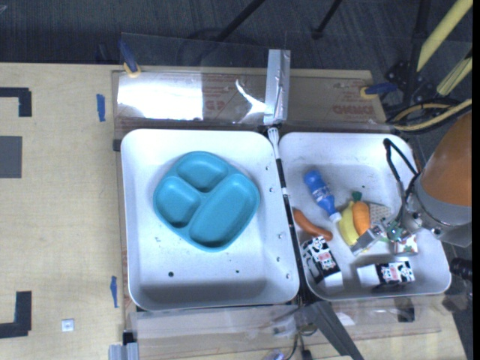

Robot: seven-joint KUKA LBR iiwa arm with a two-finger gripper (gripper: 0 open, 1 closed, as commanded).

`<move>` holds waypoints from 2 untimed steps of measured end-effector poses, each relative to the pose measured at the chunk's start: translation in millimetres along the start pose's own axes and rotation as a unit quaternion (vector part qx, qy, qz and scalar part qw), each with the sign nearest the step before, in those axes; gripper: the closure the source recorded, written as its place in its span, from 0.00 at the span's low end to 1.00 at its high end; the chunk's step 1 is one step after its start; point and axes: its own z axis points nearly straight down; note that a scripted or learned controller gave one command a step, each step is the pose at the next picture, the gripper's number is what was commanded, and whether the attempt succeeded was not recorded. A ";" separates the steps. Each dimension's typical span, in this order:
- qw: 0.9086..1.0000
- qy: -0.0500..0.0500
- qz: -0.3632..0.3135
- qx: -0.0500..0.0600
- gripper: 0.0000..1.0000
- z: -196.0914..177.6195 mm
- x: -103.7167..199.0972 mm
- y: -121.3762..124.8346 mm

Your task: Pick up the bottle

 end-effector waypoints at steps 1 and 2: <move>1.000 -0.002 0.001 -0.002 1.00 -9.8 -1.0 0.5; 1.000 0.000 0.006 0.000 1.00 36.8 9.7 6.1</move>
